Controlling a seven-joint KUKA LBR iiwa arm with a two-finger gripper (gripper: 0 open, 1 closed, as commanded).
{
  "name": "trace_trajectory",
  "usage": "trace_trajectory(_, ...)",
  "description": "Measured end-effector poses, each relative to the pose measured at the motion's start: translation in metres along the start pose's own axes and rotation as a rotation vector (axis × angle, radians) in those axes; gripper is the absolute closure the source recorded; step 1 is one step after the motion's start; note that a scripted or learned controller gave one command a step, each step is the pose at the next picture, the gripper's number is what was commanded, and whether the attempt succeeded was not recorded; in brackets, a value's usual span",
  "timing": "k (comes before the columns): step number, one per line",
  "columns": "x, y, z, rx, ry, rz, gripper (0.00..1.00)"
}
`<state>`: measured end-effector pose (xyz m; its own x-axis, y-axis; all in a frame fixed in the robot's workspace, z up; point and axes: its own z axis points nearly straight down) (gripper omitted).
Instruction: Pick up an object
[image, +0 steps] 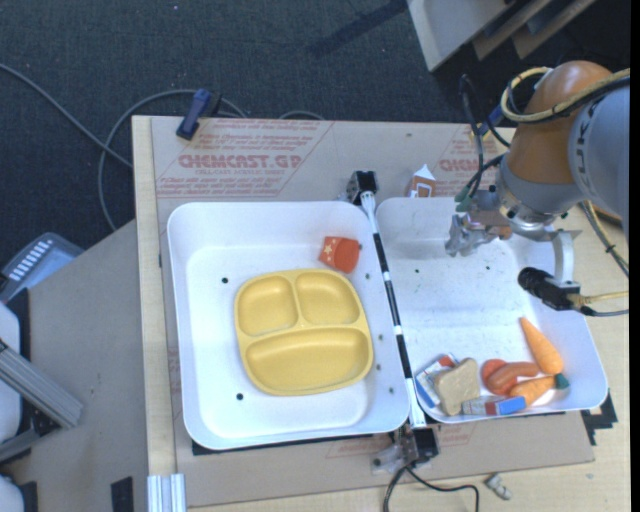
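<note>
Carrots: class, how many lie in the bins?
2, both in the right bin: one carrot near its right wall, another just below it. The pile may hide more.

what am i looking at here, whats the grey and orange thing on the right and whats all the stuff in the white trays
That grey and orange thing is a robot arm, reaching in from the right. Its gripper, the small metal part at its end, sits over the far end of the right bin; nothing shows in it. The single camera looks down on the bench from above, at a slant. The left bin holds a yellow divided plate and a small red block beside it. Toy food is piled in the right bin's near corner: a carrot, a bread slice, a red sausage and some other pieces. Its job is to pick one object up.
</note>
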<state>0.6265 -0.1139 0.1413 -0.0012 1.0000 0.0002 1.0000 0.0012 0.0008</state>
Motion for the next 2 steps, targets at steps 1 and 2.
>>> trace_trajectory(1, 0.090, -0.033, -0.044, 0.003, 0.002, -0.001, 1.00)
trace_trajectory(2, 0.150, -0.029, -0.055, -0.001, 0.001, 0.000, 1.00)
